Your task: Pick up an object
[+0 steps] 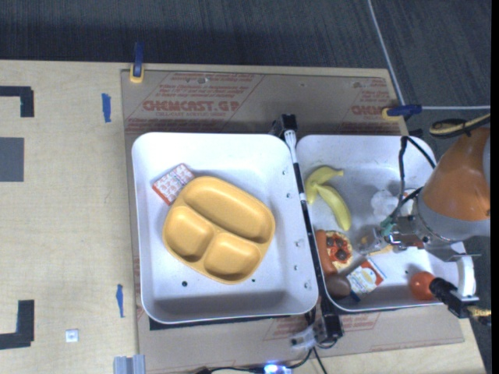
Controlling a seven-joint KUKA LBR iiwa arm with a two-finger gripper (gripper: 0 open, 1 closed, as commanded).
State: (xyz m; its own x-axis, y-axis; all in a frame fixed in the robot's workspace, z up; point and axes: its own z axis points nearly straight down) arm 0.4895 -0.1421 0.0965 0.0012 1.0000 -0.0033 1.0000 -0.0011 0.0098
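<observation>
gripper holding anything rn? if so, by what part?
Cannot tell. The gripper is low in the right bin beside the banana, but no object shows between its fingers.

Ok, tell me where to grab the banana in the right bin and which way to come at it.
Grip the banana across its middle, where the curved body looks narrowest to span, coming straight down from above. It lies flat on the floor of the right bin, stem end toward the divider and the other end pointing at the orange packet. Set the end effector crosswise to its length; the upper side has more free space.
</observation>
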